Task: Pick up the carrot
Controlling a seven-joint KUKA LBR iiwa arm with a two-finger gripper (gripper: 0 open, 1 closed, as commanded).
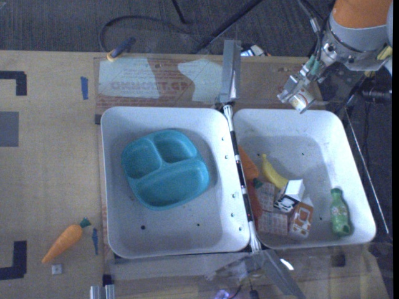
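At the far left, outside both bins, a carrot (62, 242) lies on the bare wooden bench (50, 167), near the lower left corner of the left bin (118, 123). Its green top points up and to the right, toward that bin, and nothing touches it. The left bin holds a blue divided plate (165, 167), tilted a little and set toward the bin's middle. In the right bin (324, 126), a second orange piece that looks like another carrot (249, 167) leans against the left wall, beside a banana (272, 171), some small cartons (287, 212) and a green bottle (339, 212) near the right wall. The gripper (298, 92) hangs above the top rim of the right bin, well apart from every object; nothing is between its fingers, and how far apart they stand cannot be told from this angle.

The step in hand appears to be the approach. The orange piece in the right bin is nearer, but it is pressed against the wall and crowded by the banana, so a clean grasp there looks hard. The one on the bench is free on all sides but sits far across both bins. For either, the gripper should align across the narrow body, not along its length, and descend at the thick middle so the taper does not slip out.
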